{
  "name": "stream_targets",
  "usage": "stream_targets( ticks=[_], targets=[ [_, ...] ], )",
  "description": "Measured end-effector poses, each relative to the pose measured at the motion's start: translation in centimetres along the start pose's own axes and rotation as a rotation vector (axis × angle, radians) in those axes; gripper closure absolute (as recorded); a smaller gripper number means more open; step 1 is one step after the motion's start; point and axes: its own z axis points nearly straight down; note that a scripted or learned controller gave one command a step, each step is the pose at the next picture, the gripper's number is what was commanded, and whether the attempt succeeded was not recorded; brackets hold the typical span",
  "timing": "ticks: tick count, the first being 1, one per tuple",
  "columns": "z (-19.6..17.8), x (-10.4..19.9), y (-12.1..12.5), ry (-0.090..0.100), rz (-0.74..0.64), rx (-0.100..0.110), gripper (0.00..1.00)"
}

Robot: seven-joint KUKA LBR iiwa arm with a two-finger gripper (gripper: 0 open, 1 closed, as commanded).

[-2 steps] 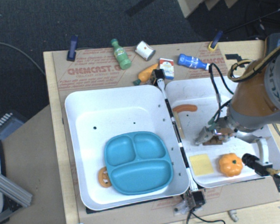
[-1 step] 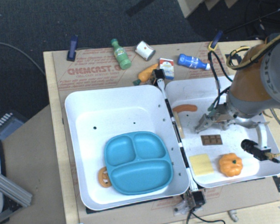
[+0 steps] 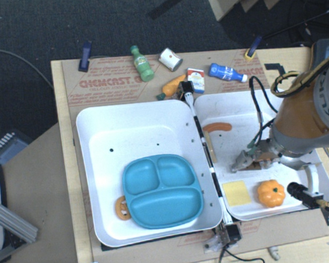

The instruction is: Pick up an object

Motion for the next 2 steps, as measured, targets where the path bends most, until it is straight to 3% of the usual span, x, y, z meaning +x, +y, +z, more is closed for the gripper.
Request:
stream_targets(
  ticks=[1,2],
  targets=[
    [-0.1,-0.3,5.5,-0.002,-0.001,-0.004,0.0],
    [0.0,-0.3,-0.2,0.0,0.0,-0.001,0.0]
  ],
)
